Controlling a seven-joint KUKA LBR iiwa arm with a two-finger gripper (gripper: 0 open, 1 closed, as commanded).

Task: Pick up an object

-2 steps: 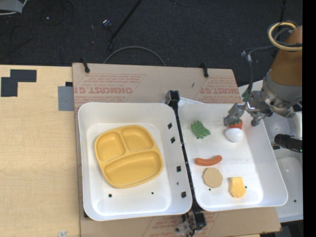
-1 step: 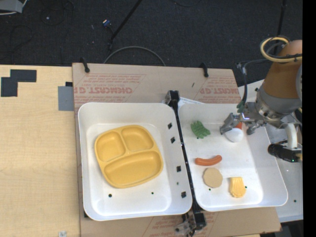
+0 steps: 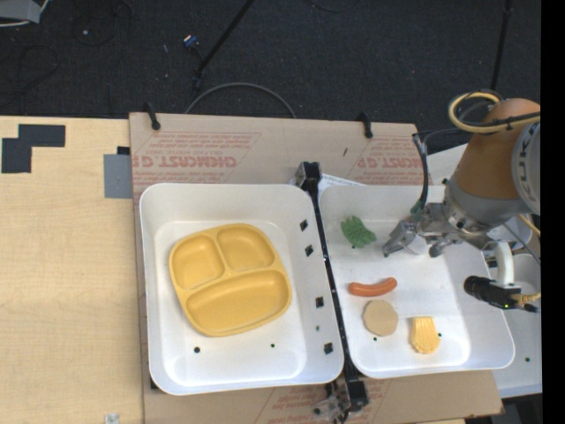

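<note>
End effector [image 3: 413, 240] over the right bin [image 3: 481, 350], fingers spread, gripping nothing.

Closest to the green leafy piece [image 3: 357, 231], just beside it; sausage [image 3: 372, 286], round patty [image 3: 381, 318] and yellow corn [image 3: 425, 335] nearer the front. Could easily nudge the green piece aside or close on air if dropped off-centre.

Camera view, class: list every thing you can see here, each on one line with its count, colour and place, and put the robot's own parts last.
Shallow white plastic bins: two, white, side by side on the bench.
Yellow three-compartment plastic tray: one, yellow, in the left bin.
Green leafy toy vegetable: one, green, far part of the right bin.
Red-orange toy sausage: one, middle of the right bin.
Round tan toy patty: one, tan, near the sausage.
Yellow toy corn piece: one, yellow, right of the patty.
Two-finger gripper: one, grey, above the right bin, near the vegetable.
</note>
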